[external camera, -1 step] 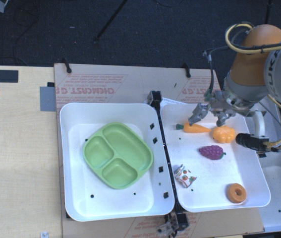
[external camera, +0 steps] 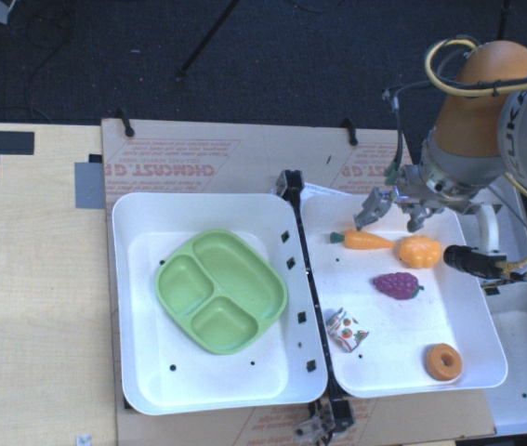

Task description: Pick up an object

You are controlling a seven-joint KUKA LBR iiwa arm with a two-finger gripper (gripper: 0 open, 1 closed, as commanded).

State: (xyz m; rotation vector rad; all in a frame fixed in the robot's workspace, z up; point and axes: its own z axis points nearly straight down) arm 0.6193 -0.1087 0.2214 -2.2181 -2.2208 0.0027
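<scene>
Hovering over the far end of the right bin (external camera: pixel 486 360), the gripper (external camera: pixel 395 214) hangs w/ fingers spread wide, nothing between them. Taking the carrot (external camera: pixel 367 241) as landmark: gripper sits just beyond it, apart from it; orange fruit (external camera: pixel 418 252) lies just right of the carrot's thick end, touching or nearly so; purple grapes (external camera: pixel 397 285) lie nearer the camera & slightly right; crumpled wrapper (external camera: pixel 346 331) further toward the camera; donut (external camera: pixel 444 361) well apart, toward the bin's near right corner. Left bin (external camera: pixel 142 379), left of the carrot, holds a green divided plate (external camera: pixel 221 291). Arm w/ orange band (external camera: pixel 481 100) rises right of the carrot.
</scene>
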